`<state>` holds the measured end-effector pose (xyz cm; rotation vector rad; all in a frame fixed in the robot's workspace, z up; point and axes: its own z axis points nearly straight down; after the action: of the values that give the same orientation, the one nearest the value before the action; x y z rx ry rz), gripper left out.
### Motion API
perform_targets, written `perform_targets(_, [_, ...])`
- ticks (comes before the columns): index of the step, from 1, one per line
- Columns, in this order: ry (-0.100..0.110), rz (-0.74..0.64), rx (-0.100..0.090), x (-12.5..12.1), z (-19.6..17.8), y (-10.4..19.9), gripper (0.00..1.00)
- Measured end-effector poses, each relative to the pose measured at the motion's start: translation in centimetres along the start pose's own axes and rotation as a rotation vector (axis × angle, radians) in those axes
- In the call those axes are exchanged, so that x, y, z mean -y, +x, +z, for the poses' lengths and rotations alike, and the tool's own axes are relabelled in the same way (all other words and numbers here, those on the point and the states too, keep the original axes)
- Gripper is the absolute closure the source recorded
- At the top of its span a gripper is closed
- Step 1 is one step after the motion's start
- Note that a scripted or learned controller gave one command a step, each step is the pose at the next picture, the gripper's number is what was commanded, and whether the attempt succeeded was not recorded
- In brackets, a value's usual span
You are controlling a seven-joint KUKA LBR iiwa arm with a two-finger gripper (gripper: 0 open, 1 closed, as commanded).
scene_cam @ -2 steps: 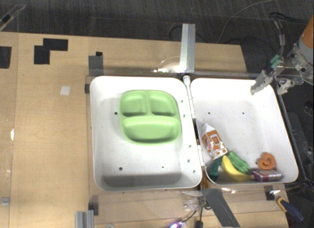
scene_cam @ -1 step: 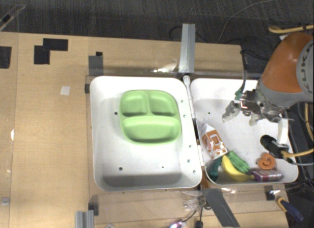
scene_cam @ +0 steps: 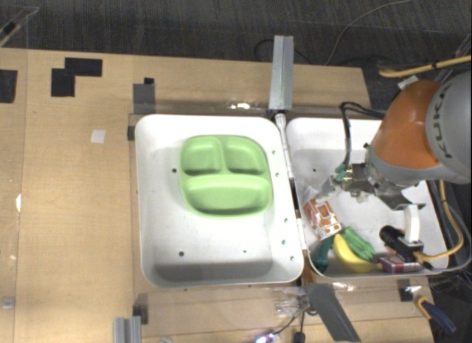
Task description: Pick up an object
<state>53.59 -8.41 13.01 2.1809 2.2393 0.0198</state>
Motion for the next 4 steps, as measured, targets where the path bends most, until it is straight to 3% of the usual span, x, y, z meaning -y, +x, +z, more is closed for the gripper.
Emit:
perform_targets(1, [0.017, -0.02, -0.003, 4.8, -0.8, 0.2, 0.0])
perform_targets(2, [-0.027, -0.146, -0.003, 3.4, 1.8, 0.2, 0.0])
perform_targets(3, [0.014, -0.272, -0.004, -2.6, -3.3, -1.2, 0.0])
perform_targets(4, [0.013, -0.206, -0.004, 2.8, -0.5, -0.4, 0.0])
